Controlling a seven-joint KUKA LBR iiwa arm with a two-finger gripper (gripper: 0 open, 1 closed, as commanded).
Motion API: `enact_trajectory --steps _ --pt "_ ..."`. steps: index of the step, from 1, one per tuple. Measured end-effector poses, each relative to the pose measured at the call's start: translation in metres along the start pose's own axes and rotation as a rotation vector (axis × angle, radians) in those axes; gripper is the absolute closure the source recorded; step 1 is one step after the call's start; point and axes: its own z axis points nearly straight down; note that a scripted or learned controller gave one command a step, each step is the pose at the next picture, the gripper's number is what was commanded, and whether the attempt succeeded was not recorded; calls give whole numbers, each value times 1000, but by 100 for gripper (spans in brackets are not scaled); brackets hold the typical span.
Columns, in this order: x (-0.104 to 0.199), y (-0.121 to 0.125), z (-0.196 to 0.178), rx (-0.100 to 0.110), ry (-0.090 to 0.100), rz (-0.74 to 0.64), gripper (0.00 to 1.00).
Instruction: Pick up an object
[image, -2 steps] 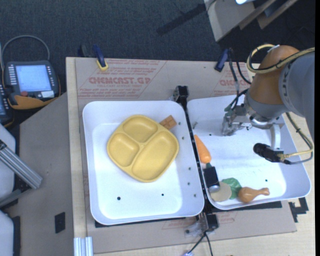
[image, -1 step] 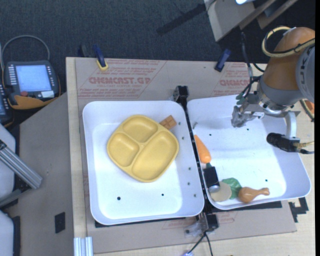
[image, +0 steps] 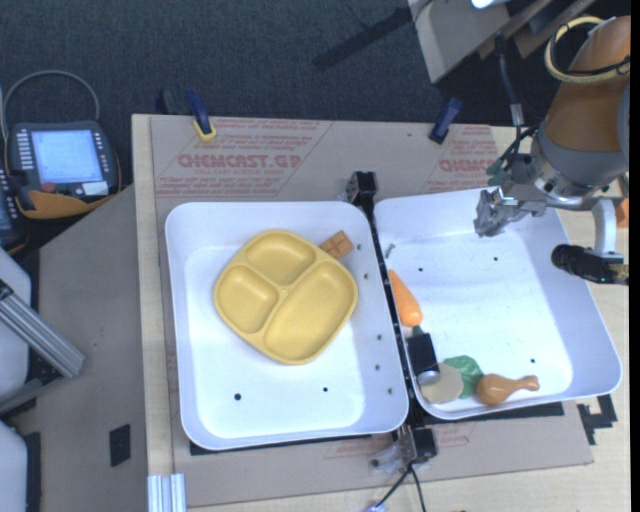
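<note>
In the camera view, two shallow white bins sit side by side on a brown board; the left bin (image: 190, 330) bears a yellow divided plate (image: 286, 295) with three compartments, lying flat and turned at an angle, and a small brown block (image: 336, 244) touches the plate's upper right edge, near the bin's right wall.

The right bin (image: 580, 350) has its things gathered along its left wall and lower left corner; an orange carrot (image: 404, 297) lies against the left wall, pointing up and left; just below it is a black object (image: 421, 352); below that a round beige piece (image: 443, 384) lies partly over a green item (image: 466, 368); beside these, to the right, a brown toy drumstick (image: 503, 385) lies with its thin end toward the bin's lower right.

The grey arm with its orange band reaches in from the upper right; the gripper (image: 489, 212) hangs above the upper part of the right bin, well apart from the carrot and the cluster of things; nothing is seen between its fingers, and whether the jaws stand apart or together I cannot tell; a teach pendant (image: 64, 160) lies off the board at the far left.
</note>
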Motion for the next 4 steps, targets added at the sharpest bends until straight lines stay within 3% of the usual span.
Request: enact_trajectory --steps 1,2,3,4 --pt "0 1 -11 4 0 1 100" --pt "54 7 -20 4 2 -5 100" --pt "109 17 -6 8 3 -5 100" --pt "159 11 -9 9 3 -4 100"
